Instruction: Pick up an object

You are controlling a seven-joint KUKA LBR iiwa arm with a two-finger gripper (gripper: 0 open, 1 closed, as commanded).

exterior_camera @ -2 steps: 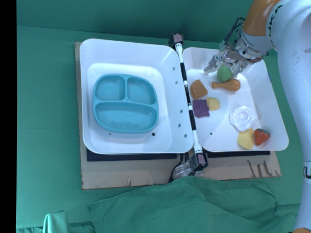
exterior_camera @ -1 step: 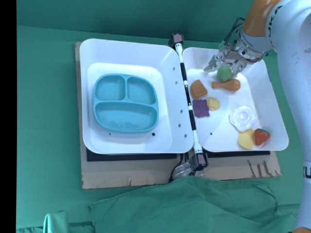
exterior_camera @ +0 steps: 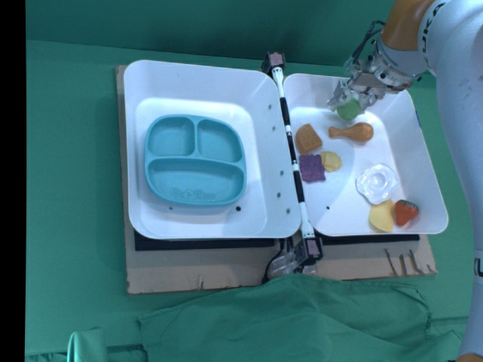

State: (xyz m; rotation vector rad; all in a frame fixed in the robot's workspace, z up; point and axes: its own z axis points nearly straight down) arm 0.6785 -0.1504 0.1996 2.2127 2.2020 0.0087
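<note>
Two white bins lie side by side under my camera. On the left, the left bin (exterior_camera: 143, 89) holds a teal divided plate (exterior_camera: 196, 160), well apart from the work. Across the black-and-white divider (exterior_camera: 290, 145), the right bin (exterior_camera: 426, 202) carries the loose pieces: an orange wedge (exterior_camera: 308, 138), a purple waffle piece (exterior_camera: 311, 168) touching a small yellow piece (exterior_camera: 330, 161), a toy drumstick (exterior_camera: 352, 132), a clear cup-like piece (exterior_camera: 376, 182), then a yellow slice (exterior_camera: 382, 217) beside a red strawberry (exterior_camera: 406, 213).

My gripper (exterior_camera: 349, 105) sits at the far end of that bin, low over a green round object (exterior_camera: 348, 111). Its fingers look spread to either side of the green piece, which shows between them; I judge they are closed on it, though how firmly I cannot say from this angle.

I read this as the grasp step. Next comes a straight lift, slow enough to show whether the green piece comes up, and clear of the drumstick just beside it.
</note>
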